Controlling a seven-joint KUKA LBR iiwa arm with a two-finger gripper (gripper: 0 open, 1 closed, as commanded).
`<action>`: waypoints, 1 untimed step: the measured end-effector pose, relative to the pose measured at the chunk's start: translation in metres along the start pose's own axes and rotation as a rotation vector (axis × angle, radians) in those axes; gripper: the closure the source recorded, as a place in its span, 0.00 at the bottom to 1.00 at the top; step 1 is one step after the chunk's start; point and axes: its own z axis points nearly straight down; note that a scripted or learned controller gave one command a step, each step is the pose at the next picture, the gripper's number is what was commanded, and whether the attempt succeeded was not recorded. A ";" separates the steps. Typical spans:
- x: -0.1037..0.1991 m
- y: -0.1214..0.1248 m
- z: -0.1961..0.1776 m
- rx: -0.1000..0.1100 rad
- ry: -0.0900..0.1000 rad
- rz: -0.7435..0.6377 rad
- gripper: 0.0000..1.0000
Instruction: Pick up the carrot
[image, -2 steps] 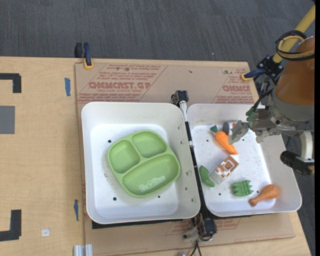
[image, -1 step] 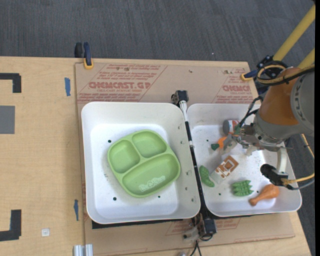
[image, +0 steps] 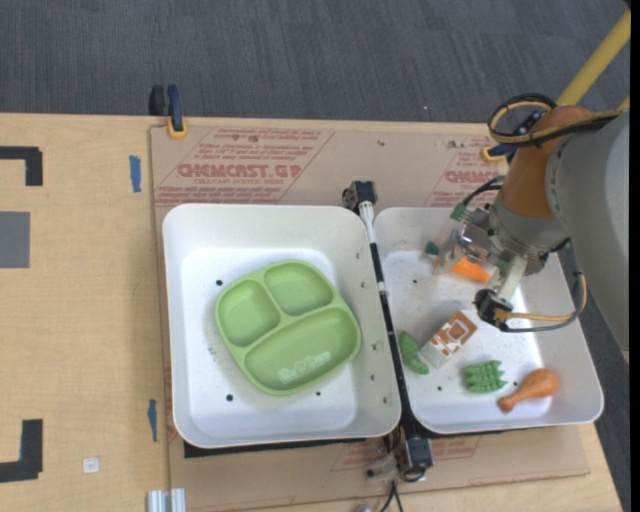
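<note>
Grey arm (image: 590, 190) reaching in from right, wrist bent down, end effector (image: 466, 258) low.

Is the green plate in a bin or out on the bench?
In. The green plate lies flat inside the left bin, with white rim all around it.

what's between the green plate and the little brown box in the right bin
In the camera view, the bins' adjoining walls and a green leafy toy lie between the green plate and the brown box.
</note>
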 end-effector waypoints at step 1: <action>0.001 0.001 -0.012 -0.005 0.001 -0.003 1.00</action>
